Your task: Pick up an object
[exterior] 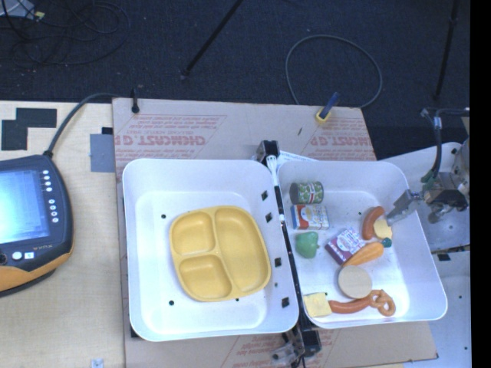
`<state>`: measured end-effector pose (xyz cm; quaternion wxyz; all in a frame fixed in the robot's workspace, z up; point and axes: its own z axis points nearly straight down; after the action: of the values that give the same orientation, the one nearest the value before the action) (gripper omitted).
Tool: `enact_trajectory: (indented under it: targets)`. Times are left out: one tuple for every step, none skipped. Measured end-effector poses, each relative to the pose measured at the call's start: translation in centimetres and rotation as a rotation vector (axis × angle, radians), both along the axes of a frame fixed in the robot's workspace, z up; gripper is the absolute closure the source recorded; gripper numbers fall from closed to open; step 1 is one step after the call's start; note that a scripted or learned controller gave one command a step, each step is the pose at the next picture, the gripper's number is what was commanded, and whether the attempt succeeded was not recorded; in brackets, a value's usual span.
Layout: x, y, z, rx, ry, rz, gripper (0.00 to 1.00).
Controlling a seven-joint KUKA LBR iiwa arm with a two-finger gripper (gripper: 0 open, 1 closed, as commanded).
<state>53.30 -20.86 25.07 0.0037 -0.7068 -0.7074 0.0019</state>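
The right bin (418, 282) holds several toy foods. Among them are a green-labelled can (307, 192), a small red and white carton (311, 218), a green pepper (306, 244), a purple packet (346, 244) and a carrot (367, 253). There are also a short sausage (372, 221), a round tan disc (355, 282), a long curled sausage (362, 305) and a yellow cheese block (316, 305). My gripper (401, 207) comes in over the bin's right rim, low and just right of the short sausage. Nothing is seen held in it.
The left bin (146, 205) holds a yellow divided plate (219, 251). A teach pendant (31, 213) lies on the bench at far left. A small yellow and blue tool (326, 110) rests on the cardboard behind the bins. Cables run across the dark floor at the back.
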Motion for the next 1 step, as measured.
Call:
enact_trajectory:
  targets:
    - [2.60, -0.21, -14.01, 0.004, 0.009, 0.003, 0.00]
